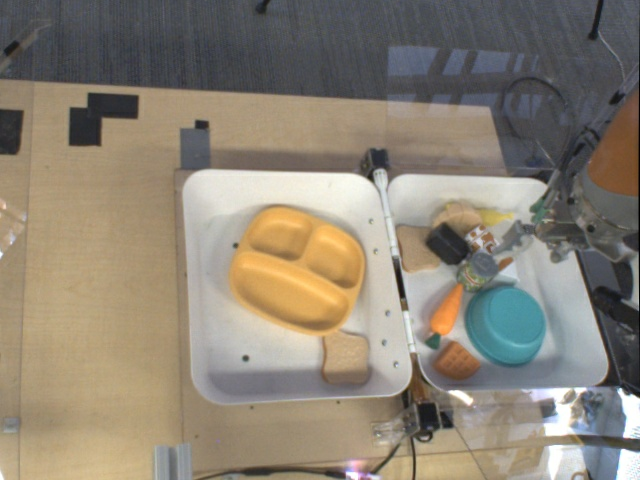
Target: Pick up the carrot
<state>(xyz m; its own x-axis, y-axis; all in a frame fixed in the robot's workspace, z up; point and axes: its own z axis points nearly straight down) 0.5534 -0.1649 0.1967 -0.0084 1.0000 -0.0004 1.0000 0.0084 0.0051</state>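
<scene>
Orange carrot [447,310] with a green tip, teal bowl [506,325], yellow divided plate [297,268], white bins [200,298], and possibly tan bread [346,358].

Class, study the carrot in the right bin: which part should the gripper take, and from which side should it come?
Probably grip the carrot at mid-body, coming straight down from above. It lies flat and slanted, leafy end toward the near wall, so the fingers should close across its narrow width. The teal bowl sits close on its right, leaving little room there.

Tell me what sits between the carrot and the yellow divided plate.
In the camera view, between the carrot and the yellow divided plate lie bare bin floor and the two bins' adjoining rims.
</scene>
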